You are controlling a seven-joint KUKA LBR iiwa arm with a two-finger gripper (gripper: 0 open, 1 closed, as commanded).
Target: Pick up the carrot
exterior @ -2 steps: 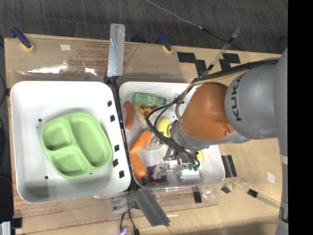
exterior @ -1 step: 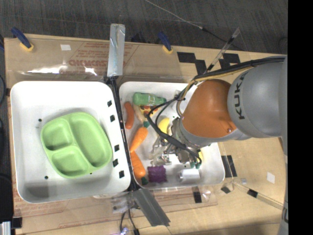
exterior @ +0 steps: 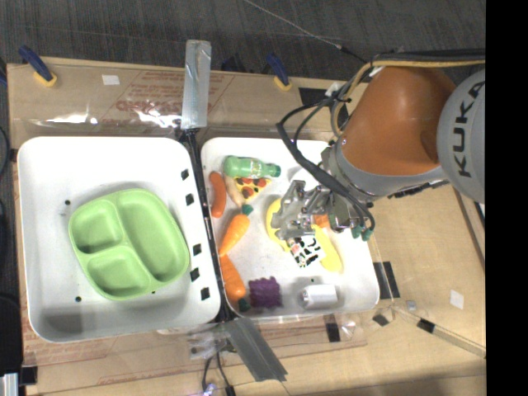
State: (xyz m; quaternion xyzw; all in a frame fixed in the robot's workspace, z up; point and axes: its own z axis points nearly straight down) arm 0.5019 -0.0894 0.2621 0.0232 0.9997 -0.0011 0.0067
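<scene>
Currently the tool (exterior: 295, 214) is seen low in the right bin (exterior: 359, 283), over a yellow banana-like item (exterior: 330, 256); finger spread cannot be told. Left of the tool the carrot (exterior: 234, 231) is found lying tilted, apart from it, with grapes (exterior: 264, 292) below.

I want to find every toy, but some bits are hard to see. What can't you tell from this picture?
- Gripper: its metal parts blur together in the camera view, so open or shut cannot be told.
- Yellow toy: the gripper and a black-and-white tag cover much of it.
- Three orange pieces at the right bin's left wall; the middle one looks like the carrot, the others are too small to name.
</scene>
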